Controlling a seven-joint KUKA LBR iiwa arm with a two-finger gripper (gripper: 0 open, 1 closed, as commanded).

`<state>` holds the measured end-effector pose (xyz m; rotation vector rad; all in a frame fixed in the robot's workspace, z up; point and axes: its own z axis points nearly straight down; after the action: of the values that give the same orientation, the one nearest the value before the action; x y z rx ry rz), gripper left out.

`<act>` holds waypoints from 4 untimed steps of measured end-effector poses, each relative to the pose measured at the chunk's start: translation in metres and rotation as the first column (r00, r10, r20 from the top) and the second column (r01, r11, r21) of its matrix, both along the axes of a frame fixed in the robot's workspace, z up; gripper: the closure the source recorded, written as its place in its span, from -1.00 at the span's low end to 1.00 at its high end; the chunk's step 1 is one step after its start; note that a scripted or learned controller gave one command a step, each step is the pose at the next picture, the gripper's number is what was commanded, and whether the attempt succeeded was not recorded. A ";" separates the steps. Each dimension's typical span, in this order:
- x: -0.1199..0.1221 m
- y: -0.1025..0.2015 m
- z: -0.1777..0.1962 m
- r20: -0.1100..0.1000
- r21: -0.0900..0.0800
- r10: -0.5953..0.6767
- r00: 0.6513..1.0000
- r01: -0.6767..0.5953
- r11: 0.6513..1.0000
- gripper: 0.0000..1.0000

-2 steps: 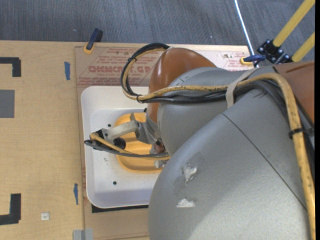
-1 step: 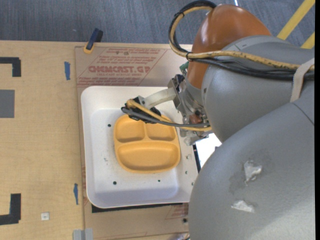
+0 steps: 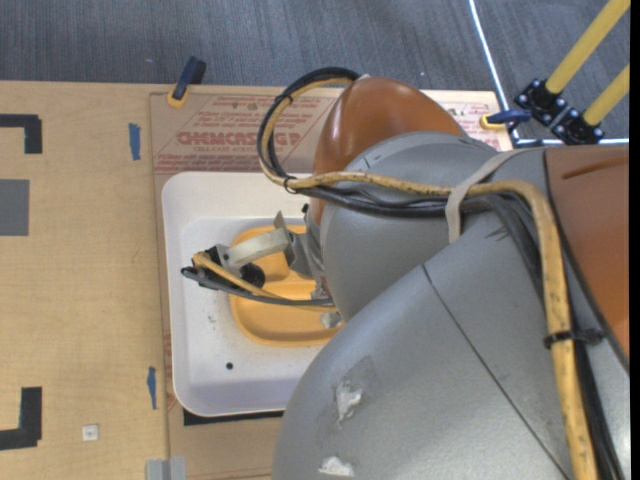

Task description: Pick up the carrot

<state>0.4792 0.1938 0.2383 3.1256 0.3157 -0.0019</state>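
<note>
Arm (image 3: 450,298) covers the white bin (image 3: 190,268) — carrot's long axis hidden.

— What lies beyond the tan bench (image 3: 80,268)?
— Grey carpet floor (image 3: 250,18) along its far edge, and yellow legs (image 3: 600,28), perhaps a tripod's, at its far right corner.

The single camera looked down at a slant from above the bench, facing the white bin (image 3: 190,268); the grey arm (image 3: 450,318) loomed close beneath it, right of the bin.
</note>
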 end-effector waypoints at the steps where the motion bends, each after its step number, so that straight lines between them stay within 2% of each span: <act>1: 0.002 -0.003 0.010 0.003 0.000 -0.007 1.000 0.007 1.000 1.00; 2: 0.006 -0.059 0.094 0.003 -0.001 -0.002 1.000 0.002 1.000 1.00; 3: 0.000 -0.038 0.036 -0.002 0.001 0.095 0.995 -0.095 0.995 1.00; 4: 0.000 -0.126 0.089 -0.001 0.000 0.000 1.000 0.000 1.000 1.00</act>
<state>0.4794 0.0677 0.3272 3.1260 0.3165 -0.0030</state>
